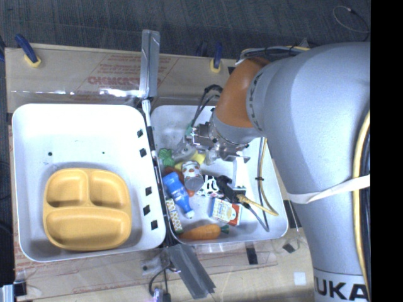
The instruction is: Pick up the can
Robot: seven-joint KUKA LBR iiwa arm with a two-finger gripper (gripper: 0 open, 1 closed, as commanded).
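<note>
A grey robot arm [315,124] with an orange band reaches from the right over two white bins on a worktop. Its end effector [203,145] hangs low in the right bin [272,222], near that bin's back left area. I cannot tell from here how the end effector is set, since the wrist hides it.

The can [192,182], a small silvery cylinder, lies near the middle of the right bin, just in front of the end effector. It is crowded: a blue bottle [176,194] rests just beside it towards the bin's left wall, a small yellow object [190,166] sits just behind it, and a small carton [225,211] and a carrot [201,233] lie towards the front edge. The left bin [38,121] holds a yellow divided tray [87,209].

The likely trouble is the clutter. A descent slightly off could land on the bottle or the yellow object instead, or nudge the can so it rolls aside. Its smooth, rounded side could also slip free on the lift.
</note>
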